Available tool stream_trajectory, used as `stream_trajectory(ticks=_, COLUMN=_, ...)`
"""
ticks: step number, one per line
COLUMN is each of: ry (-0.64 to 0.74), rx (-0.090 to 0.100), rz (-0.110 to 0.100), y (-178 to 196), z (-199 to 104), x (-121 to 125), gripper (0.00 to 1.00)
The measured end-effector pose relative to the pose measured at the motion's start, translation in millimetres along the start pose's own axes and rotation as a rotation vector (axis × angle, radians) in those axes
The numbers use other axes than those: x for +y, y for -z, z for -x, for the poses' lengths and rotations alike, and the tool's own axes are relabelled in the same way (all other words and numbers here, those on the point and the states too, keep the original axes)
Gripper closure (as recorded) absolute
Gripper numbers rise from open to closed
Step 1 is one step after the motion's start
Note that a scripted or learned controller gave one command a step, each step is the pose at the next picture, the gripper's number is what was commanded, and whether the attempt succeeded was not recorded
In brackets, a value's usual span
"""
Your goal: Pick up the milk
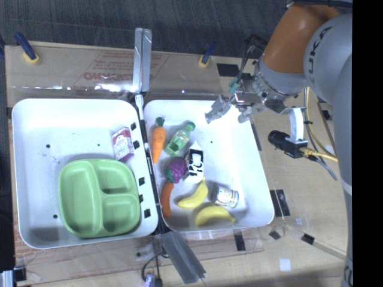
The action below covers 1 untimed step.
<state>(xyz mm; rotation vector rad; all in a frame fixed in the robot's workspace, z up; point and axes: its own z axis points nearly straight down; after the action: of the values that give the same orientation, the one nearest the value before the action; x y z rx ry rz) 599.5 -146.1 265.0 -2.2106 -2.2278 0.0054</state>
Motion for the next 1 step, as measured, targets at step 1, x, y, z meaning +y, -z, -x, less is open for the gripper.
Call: stream_trajectory(ticks=1, ry=-0.092, rx=0.001, rz=0.000, y=-135.5, z=-47.8, x=-22.1, gripper=0.00)
